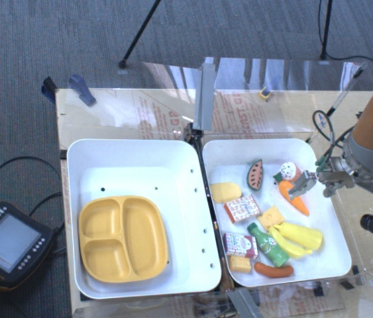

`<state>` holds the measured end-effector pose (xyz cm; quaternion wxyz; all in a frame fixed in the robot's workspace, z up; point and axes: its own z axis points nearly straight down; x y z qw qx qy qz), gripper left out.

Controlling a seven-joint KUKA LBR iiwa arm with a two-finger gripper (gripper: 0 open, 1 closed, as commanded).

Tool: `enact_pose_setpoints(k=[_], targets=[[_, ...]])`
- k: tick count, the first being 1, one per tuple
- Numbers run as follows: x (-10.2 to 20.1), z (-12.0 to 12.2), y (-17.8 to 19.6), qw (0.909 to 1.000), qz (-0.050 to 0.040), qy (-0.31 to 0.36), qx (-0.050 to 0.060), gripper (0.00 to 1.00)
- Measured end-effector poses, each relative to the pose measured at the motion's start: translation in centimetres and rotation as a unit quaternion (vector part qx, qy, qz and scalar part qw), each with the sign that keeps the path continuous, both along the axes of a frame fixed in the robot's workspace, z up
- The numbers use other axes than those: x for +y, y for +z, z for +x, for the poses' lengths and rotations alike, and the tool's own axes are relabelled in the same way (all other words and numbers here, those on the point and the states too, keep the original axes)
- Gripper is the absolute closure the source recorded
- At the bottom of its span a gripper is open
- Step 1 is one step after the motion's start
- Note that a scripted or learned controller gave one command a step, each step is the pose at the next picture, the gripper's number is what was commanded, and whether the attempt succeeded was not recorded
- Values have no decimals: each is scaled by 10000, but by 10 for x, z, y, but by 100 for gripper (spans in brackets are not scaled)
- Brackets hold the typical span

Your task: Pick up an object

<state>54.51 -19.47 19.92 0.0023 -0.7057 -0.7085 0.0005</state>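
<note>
The right bin (332, 254) holds several toy foods. Among them are a watermelon slice (256, 175), a white and green ball (287, 171), an orange carrot (297, 201), a yellow bun (226, 192), a red and white box (242, 209), a banana (299, 237), a green bottle (269, 244) and a sausage (273, 270). My gripper (315, 184) hangs over the bin's right side, just above the carrot's upper end. Its fingers stand apart and hold nothing; the left finger (300, 185) overlaps the carrot's top.
The left bin (106, 158) holds a yellow divided plate (123, 237). A grey post (204, 98) rises behind the seam between the bins. Cables (325, 128) trail near the arm at right. A handheld pendant (7, 240) lies on the floor at left.
</note>
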Motion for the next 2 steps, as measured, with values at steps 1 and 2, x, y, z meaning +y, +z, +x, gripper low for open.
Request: enact_pose_setpoints(k=[1,2], targets=[[-12,37,-114,9995,31,302,42,0],[-13,40,-100,9995,18,303,10,100]])
